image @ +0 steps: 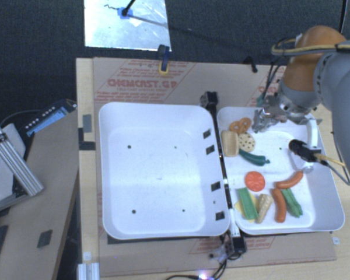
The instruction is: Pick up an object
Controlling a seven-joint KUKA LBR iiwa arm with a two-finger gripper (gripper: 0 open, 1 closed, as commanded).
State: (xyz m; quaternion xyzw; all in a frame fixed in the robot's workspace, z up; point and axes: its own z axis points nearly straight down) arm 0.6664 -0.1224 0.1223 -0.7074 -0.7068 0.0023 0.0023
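Toy food is gathered in the right-hand bin (337, 210), and the pretzel (241, 125) is taken here as landmark for every place named. The gripper (261, 121) is seen just to the right of the pretzel, at almost the same height in the view, hung low over the far part of that bin. Whether it is spread or closed cannot be told at this scale, and nothing is seen to be held by it.

Nearest candidates are judged to be the pretzel itself and the speckled cookie (247, 142), which is placed just below the pretzel and touching or nearly touching it. A bread roll (230, 143) is set below and to the left of the pretzel, against the bin's dividing wall. A dark green pepper (254, 156) is laid further below, its long axis run slantwise from upper left to lower right. A tomato (255, 181), sausages (288, 181) and green pieces are found well below the pretzel, toward the near edge.

So the coming move is judged to turn on a short shift leftward and slightly toward the near side from the gripper. Only one arm is present. The left-hand bin (157, 168) is bare of food and lies well left of the pretzel
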